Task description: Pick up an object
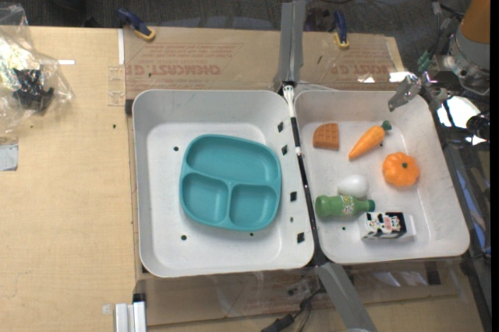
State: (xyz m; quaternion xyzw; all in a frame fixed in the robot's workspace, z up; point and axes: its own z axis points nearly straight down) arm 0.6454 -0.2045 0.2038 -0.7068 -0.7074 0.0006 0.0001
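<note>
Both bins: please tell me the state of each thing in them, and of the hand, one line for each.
Teal plate: flat in the left bin, nothing on it.
Waffle: flat, right bin.
Carrot: lying at a slant.
Orange pumpkin: upright, apart from the carrot.
White egg: touching the green bottle.
Green bottle: on its side.
Milk carton: lying flat.
Hand: above the right bin's far corner, holding nothing.

The wooden bench (pixel 62 190) carries two shallow white bins side by side, the left bin (pixel 156 245) touching the right bin (pixel 444 241) along a shared middle edge. Behind the left bin lies a flat cardboard sheet (pixel 195 61) held by blue clamps (pixel 136 22). Well left of that bin, near the bench's edge, sits a clear plastic bag (pixel 27 73).
</note>
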